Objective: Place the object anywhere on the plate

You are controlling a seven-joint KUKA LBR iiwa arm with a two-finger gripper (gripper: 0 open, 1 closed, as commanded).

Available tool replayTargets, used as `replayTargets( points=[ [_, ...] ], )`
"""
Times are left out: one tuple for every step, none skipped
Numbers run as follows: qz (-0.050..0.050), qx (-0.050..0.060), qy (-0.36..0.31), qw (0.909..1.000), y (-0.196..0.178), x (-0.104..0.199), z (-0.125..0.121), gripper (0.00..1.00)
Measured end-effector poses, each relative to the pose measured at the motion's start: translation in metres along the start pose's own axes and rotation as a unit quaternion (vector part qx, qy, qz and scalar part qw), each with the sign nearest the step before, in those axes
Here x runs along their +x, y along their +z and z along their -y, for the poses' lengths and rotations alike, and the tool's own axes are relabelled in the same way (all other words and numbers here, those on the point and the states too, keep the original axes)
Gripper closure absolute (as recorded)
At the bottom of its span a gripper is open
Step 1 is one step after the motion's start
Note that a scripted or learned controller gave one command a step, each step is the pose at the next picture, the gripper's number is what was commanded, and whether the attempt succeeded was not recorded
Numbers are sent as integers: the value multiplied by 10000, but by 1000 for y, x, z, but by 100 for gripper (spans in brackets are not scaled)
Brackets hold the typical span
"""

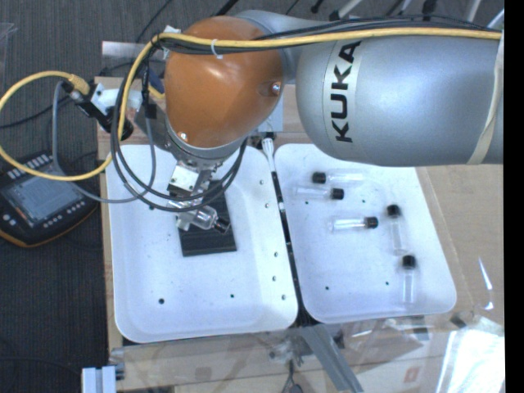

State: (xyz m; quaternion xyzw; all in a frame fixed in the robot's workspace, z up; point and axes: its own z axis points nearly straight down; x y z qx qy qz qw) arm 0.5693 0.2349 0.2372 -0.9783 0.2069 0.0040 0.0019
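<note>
- The hand hangs low over the left bin, under the orange band of the grey arm; whether it is wide or narrow cannot be told, as the wrist hides most of it
- A clear vial lies at the tip of the hand, over the upper edge of the plate; I cannot tell whether it is gripped or merely lying there
- The plate is a small dark flat rectangle, sitting in the middle of the left bin's upper half
- The right bin holds five more clear vials with black caps: one near the top, one just below it, one in the middle, one upright in the picture to its right, and one lower down near the right wall
- The two bins touch along their inner walls on the surface
- Black cables loop from the wrist across the left bin's top left corner, and a yellow cable curls out to the left
- A dark handheld pendant with a screen lies on the floor to the left of the surface
</note>
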Motion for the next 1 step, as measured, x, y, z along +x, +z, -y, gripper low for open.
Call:
replayTargets(
  points=[
    [-7, 1, -1070, 9943, -66, -9, -4, 100]
  ],
)
